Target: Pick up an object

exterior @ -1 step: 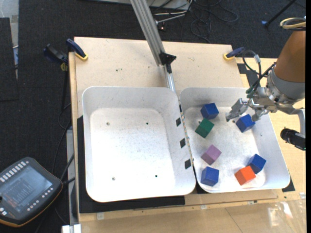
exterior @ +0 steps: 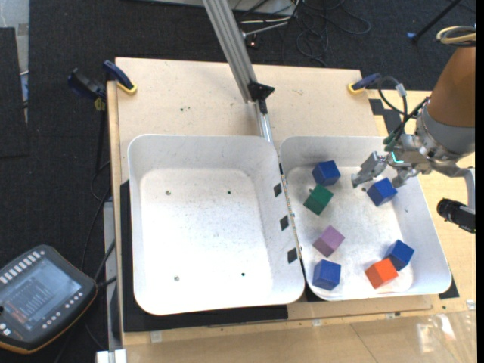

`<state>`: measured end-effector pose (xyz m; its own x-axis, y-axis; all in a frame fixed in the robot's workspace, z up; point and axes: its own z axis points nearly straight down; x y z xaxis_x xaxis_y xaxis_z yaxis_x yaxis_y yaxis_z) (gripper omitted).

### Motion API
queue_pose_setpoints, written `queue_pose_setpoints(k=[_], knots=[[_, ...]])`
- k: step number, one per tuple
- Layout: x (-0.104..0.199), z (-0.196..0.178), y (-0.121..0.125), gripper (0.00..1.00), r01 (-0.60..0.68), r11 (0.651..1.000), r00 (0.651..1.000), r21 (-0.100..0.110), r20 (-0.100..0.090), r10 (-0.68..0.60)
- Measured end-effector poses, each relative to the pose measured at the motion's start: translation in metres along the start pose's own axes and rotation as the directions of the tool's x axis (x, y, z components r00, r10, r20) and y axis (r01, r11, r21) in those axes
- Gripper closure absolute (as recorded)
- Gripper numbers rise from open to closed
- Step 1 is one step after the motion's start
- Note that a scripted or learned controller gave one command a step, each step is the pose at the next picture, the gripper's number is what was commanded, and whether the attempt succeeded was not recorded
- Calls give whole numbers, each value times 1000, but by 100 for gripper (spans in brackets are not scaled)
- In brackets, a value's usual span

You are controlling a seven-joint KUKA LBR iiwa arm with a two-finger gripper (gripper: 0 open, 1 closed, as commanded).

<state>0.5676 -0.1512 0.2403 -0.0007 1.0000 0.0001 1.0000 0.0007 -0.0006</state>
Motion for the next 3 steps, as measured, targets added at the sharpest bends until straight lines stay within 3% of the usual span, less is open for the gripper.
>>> queue_pose_setpoints(k=[2,3], knots=[[6,116,-7,0,-1,1000,1000,5,-1,1],[7,147,-7,0,-1,1000,1000,2,0,1]])
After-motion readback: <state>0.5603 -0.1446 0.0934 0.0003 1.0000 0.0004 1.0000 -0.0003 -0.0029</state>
